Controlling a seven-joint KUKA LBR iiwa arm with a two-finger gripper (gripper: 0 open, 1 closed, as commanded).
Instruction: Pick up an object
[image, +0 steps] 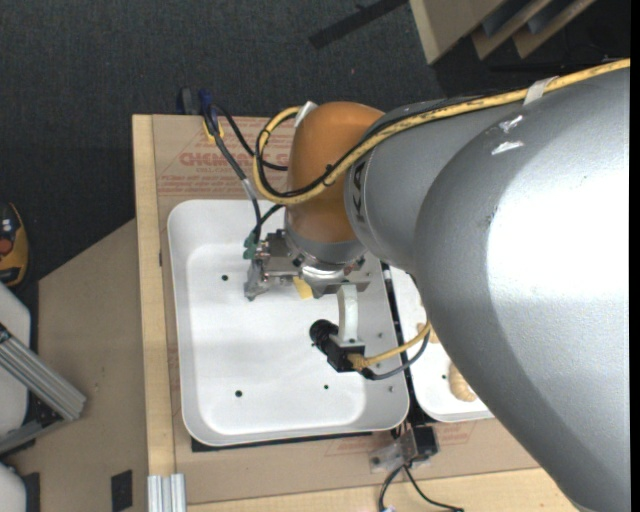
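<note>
My gripper (262, 278) hangs low over the back half of the left white bin (215, 400), under the orange band of the arm (325, 170). A small yellow piece (302, 288) shows right beside the gripper's body; I cannot tell whether it is held or lying on the bin floor. A small green bit (249, 241) peeks out at the gripper's far side. The arm's bulk hides the bin floor directly beneath the wrist.
The grey arm covers most of the right bin (430, 400), where a tan object (461, 383) shows near the front. A black fitting with a cable (333, 346) hangs off the wrist. Cardboard (155, 300) surrounds the bins.
</note>
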